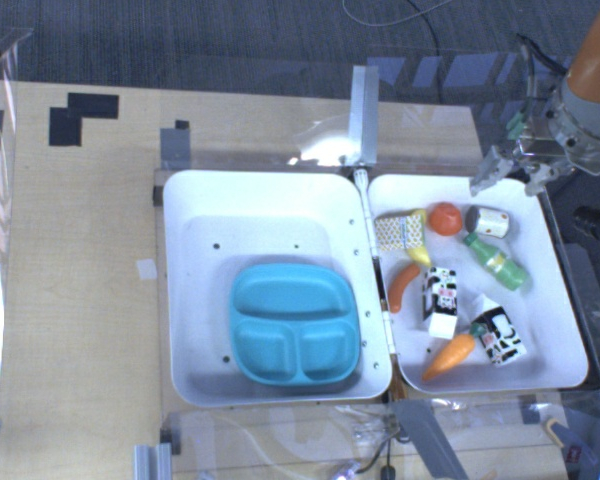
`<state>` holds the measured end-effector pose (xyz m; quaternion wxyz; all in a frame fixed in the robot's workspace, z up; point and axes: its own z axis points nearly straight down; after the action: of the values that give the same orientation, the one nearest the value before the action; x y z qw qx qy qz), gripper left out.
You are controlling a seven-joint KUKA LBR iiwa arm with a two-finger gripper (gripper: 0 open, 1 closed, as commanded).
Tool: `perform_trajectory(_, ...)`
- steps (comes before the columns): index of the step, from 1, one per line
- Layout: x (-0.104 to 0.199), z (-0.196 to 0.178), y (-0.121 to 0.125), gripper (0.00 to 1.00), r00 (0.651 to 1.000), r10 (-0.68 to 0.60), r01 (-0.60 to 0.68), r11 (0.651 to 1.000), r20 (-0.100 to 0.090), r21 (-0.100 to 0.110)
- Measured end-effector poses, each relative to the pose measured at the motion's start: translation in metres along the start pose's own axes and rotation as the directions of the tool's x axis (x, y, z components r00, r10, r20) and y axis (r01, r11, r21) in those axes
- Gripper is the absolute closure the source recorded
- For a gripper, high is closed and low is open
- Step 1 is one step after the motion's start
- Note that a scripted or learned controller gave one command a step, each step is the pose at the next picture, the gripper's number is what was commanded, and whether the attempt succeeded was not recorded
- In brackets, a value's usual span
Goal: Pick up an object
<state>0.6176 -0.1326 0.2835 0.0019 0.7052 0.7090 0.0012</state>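
End effector [508, 171] hung at upper right of frame, over top rim of right bin [570, 308], fingers spread apart, nothing between them. Right bin held tomato [444, 218], green bottle [497, 264], small can [491, 222], 2 cow-patterned cartons [441, 301], carrot [449, 356], sausage [403, 282], yellow patterned packet [399, 231]. Left bin [190, 268] carried blue divided tray [294, 322], lower centre. Both bins side by side on surface [70, 298].

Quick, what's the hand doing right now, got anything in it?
Hand: open, holding nothing, above the right bin's far edge.
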Motion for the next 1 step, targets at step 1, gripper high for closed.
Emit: perform_trajectory(1, -0.0216, 0.0922, -0.0177, 0.0, 1.0, -0.01, 0.01, 1.0, 0.0, 0.0)
